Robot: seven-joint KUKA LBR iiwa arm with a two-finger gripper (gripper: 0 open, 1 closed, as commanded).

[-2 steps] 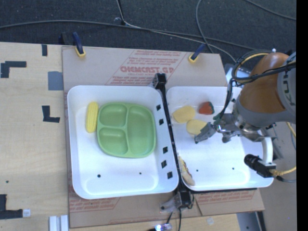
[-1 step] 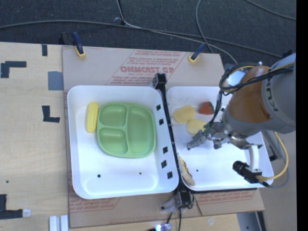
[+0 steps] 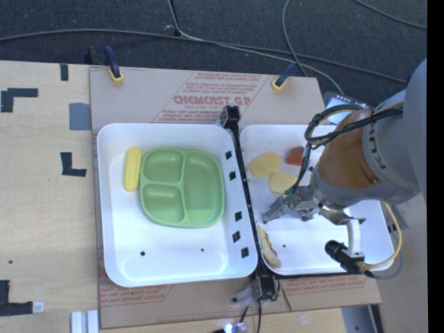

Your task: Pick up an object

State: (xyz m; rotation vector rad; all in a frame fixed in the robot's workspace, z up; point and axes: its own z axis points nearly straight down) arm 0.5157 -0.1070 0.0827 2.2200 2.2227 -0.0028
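Two yellow pieces (image 3: 272, 172) are lying in the right bin (image 3: 305, 259), beside the gripper (image 3: 277, 210). Its fingers seem spread and nothing is held, probably for reaching them.

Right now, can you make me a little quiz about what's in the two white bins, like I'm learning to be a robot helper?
1. True or false: the yellow corn lies inside the green tray.
2. Which bin is the gripper over? A) left bin B) right bin
3. Fill in: the green tray has ___ compartments.

Key:
1. False. The corn lies on the bin floor beside the tray's left edge.
2. B. It is just below the two pale yellow pieces.
3. Three.
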